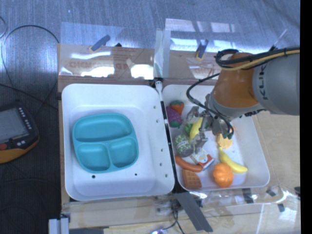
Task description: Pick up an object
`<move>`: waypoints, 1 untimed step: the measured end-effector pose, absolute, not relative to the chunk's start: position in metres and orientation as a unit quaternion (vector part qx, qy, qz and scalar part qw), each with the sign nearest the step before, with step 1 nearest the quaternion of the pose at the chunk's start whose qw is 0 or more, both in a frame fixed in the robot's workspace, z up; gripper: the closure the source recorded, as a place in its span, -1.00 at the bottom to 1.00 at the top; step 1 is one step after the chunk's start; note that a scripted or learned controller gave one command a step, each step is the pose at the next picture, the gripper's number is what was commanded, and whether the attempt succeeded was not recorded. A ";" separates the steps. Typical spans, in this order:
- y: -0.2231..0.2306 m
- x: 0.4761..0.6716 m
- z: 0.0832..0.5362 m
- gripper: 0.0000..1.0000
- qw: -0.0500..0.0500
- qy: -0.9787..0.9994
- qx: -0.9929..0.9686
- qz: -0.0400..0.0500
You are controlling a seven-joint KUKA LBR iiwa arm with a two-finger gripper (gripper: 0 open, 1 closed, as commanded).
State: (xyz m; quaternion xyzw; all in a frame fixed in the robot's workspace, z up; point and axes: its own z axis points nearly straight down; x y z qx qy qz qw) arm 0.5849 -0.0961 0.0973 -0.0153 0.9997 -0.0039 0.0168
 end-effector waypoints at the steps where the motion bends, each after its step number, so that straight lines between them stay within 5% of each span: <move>1: -0.102 0.579 0.096 -1.00 0.017 0.998 0.061 -0.002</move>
